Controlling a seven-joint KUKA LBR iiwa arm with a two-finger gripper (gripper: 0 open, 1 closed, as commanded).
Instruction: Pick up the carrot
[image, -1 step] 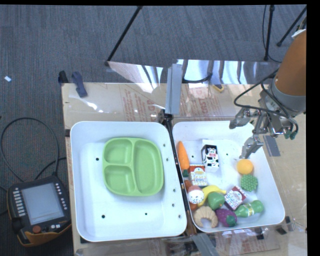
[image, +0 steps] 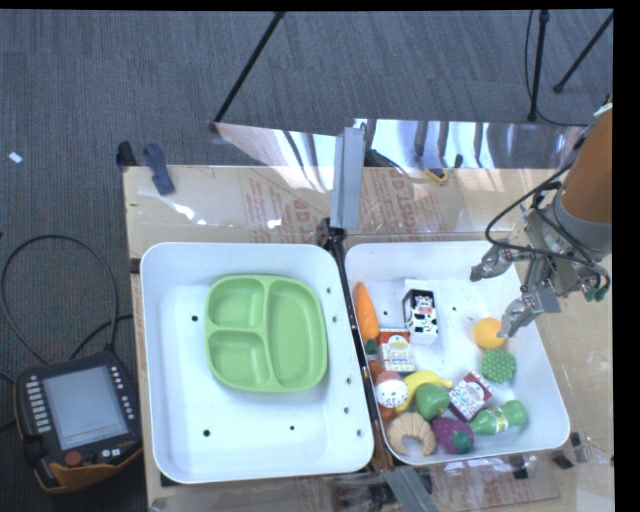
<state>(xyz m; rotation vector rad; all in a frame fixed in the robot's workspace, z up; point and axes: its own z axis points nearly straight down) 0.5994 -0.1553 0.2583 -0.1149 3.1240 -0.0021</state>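
Nearest you, at the front edge of the right-hand shallow white bin (image: 556, 395), you are looking at a heap of toy food: a tan plastic croissant (image: 411, 432), a purple bunch of grapes (image: 453, 435), a green pear (image: 431, 401), a yellow banana (image: 424, 380) and a spiky green ball (image: 499, 366) are lying packed together. Beside it, the left-hand white bin (image: 165, 400) is holding a light green divided plate (image: 267, 332).

Further back, the slim orange carrot with its green top (image: 367, 313) is lying lengthwise against the right bin's left wall, well apart from the arm. A small black-and-white cow-print carton (image: 421, 314) is standing near it.

Further still, the two-finger gripper (image: 508, 290) is hovering over the right side of that bin, its fingers spread wide and holding nothing, one fingertip just above a small orange ball (image: 488, 334).
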